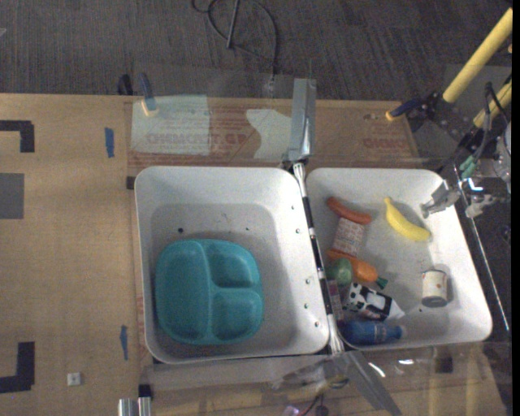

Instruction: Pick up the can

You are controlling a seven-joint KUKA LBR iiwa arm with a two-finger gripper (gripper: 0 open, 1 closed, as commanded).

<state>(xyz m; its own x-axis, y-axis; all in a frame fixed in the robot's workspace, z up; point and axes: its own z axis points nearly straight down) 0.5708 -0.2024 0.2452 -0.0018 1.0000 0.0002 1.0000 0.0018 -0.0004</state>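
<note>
Can (pixel 435 287) standing upright near the right wall of the right bin (pixel 479 325), apart from the banana (pixel 405 222) and the blue bottle (pixel 370 332); end effector (pixel 443 197) above that bin's upper right rim, finger state indiscernible.

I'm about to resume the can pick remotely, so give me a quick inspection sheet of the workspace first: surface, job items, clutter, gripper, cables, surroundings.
Surface: two white bins side by side on a wooden bench; left bin, right bin.
Job's things: can lying in the right bin near its right wall, apart from the other items.
Clutter: right bin holds a banana, hot dog, white packet, carrot, black-and-white carton and blue bottle; left bin holds a teal divided tray.
Grippers: gripper at the right bin's upper right corner, above the can; finger state unclear.
Cables: dark cable on the floor.
Surroundings: carpet, blue tape marks, yellow pole.
</note>
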